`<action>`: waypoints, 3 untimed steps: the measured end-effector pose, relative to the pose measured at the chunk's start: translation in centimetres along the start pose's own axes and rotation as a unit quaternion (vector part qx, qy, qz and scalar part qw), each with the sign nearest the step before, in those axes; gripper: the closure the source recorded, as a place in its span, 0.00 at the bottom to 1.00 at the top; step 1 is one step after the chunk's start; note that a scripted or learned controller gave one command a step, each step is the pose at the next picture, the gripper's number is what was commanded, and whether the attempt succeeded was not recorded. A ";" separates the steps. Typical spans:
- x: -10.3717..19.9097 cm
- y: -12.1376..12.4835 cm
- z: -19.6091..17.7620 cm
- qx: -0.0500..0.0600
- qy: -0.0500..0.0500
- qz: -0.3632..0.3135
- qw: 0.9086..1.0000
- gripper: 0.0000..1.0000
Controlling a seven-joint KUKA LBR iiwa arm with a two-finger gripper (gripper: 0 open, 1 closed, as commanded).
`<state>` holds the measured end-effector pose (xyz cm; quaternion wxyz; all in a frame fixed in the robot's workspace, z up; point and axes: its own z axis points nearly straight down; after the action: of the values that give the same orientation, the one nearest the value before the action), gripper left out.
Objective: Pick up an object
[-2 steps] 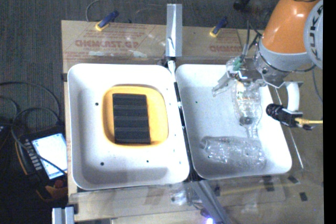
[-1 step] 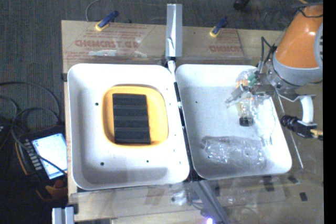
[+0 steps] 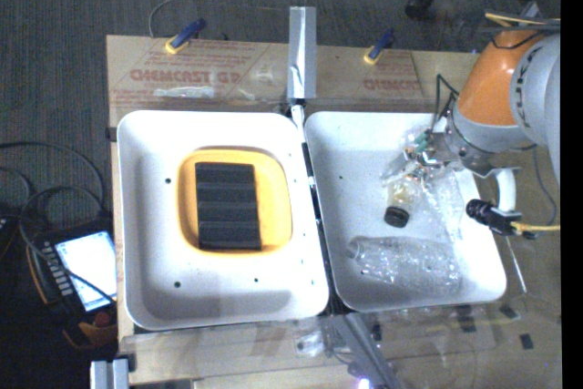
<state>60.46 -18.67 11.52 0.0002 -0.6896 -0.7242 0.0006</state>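
The right bin [image 3: 351, 159] holds a clear crinkled plastic wrapper [image 3: 421, 187] with a small black cap [image 3: 396, 216] by it, and a clear plastic bottle [image 3: 405, 258] lying on its side near the front wall. My gripper [image 3: 424, 150] is low over the top of the wrapper, at the bin's right side, under the orange-banded wrist [image 3: 492, 96]. In the left bin [image 3: 146, 223] lies a yellow sponge-like block with a black ribbed top [image 3: 228, 203].
A grey upright post [image 3: 301, 50] stands at the back between the bins. Blue and yellow clamps [image 3: 185, 35] hold the cardboard backing. A black cable end [image 3: 483, 212] hangs by the right bin's right wall.
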 end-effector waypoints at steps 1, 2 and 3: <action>-0.3 0.1 1.1 -0.017 -0.005 -0.070 0.997 0.00; 0.3 0.4 1.1 -0.018 -0.011 -0.129 0.991 0.00; 0.4 0.5 0.2 -0.020 -0.010 -0.129 0.991 1.00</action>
<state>60.92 -18.21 11.36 -0.0208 -0.5904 -0.8068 -0.0069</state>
